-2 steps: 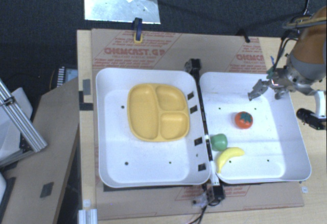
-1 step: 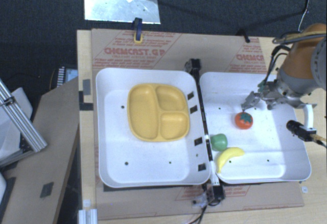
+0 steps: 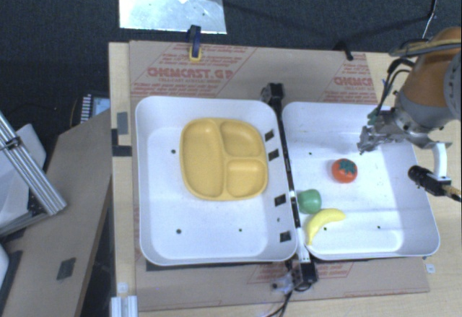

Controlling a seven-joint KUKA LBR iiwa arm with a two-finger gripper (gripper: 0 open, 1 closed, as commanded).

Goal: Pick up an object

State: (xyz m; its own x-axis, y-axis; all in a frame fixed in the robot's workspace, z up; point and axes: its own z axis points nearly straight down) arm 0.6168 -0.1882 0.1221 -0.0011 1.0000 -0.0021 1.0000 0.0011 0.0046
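One pair of fingers (image 3: 367, 141) hangs over the right bin (image 3: 411, 240) at its 12 o'clock side; whether they are spread I cannot tell. At their 5 o'clock sits a tomato (image 3: 344, 170), apart. A banana (image 3: 322, 222) lies further toward 7 o'clock, its long axis running 2 to 8.

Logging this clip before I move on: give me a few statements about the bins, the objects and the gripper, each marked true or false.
1. The yellow divided plate lies in the left bin. True.
2. The tomato sits on the plate. False: it lies in the right bin.
3. The banana and the green object lie near the right bin's left wall. True.
4. The gripper holds the banana. False: it hangs over the right bin's far part, apart from the banana.
5. The gripper is above the left bin. False: it is above the right bin.
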